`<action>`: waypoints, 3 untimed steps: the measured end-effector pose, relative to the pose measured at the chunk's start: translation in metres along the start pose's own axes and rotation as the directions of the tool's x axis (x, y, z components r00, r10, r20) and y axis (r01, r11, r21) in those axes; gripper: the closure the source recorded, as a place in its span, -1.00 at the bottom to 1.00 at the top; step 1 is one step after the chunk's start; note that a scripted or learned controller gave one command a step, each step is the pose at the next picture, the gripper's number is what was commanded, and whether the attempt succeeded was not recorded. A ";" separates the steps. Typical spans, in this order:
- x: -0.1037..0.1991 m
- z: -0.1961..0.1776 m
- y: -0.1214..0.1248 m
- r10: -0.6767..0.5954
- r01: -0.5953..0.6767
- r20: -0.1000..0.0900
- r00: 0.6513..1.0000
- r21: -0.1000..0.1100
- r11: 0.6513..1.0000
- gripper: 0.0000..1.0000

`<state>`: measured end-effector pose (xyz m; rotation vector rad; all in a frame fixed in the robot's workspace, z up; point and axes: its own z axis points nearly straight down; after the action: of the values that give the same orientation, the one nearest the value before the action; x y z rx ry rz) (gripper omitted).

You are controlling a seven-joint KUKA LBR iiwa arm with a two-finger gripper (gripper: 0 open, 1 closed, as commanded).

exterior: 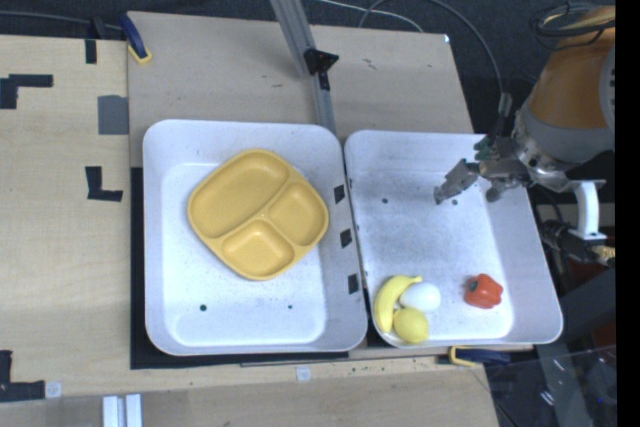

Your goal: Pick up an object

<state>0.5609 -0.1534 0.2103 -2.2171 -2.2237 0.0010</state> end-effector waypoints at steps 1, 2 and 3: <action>0.000 0.000 0.000 0.000 0.000 0.000 1.000 0.000 1.000 -1.00; 0.000 0.065 -0.001 0.001 -0.001 0.000 1.000 0.007 1.000 -1.00; 0.001 0.119 -0.003 0.001 -0.001 0.000 1.000 0.006 1.000 -1.00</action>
<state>0.5579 -0.1519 0.0911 -2.2154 -2.2189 0.0077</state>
